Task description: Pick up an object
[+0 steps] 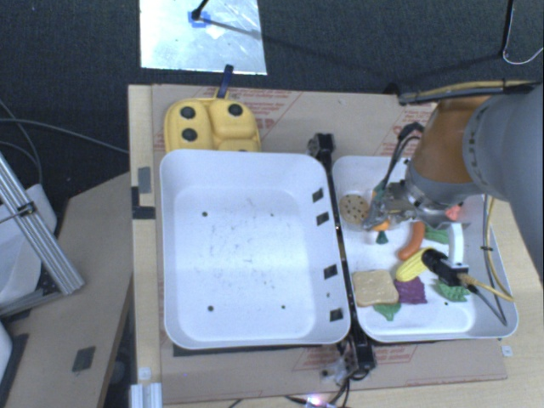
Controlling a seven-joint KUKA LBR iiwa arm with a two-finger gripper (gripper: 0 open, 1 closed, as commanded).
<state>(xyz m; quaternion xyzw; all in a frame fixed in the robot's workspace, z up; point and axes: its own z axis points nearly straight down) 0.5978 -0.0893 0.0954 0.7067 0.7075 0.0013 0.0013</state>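
Grey and orange, the arm point(476, 147) comes in from the right and bends down over the right bin point(357, 177), with its gripper point(380, 213) low near the bin's upper left part. How it stands, open or closed, cannot be told at this slant. An orange piece point(382, 224) lies right at its tip, touching or nearly so, but whether it is gripped is not clear. A round tan cookie point(354, 206) lies just left of the gripper. Below and to the right lie an orange sausage-shaped toy point(411, 240), a yellow corn piece point(409, 267), a slice of toast point(374, 287), a purple piece point(411, 291) and green bits point(387, 310), all close together. The left bin point(183, 228) sits beside it. A yellow toy point(212, 126) stands behind the left bin on the cardboard.
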